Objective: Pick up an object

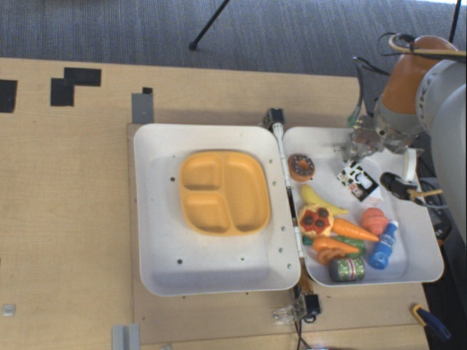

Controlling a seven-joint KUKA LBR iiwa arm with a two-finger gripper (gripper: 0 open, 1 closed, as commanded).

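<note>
The gripper (363,143) hangs over the right bin's (430,265) far edge; I cannot tell its state. Just beside it lies a black-and-white block (357,180). It looks light, stiff and smooth, best pinched across its flat sides.

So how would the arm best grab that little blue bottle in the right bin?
Probably across the blue bottle's body, coming straight down from above. It lies on its side, slanted, with its white cap toward the bin's far-right wall, so its narrow width suits two fingers. The green can and red ball sit close, so fingers should close across its sides, not its ends.
</note>
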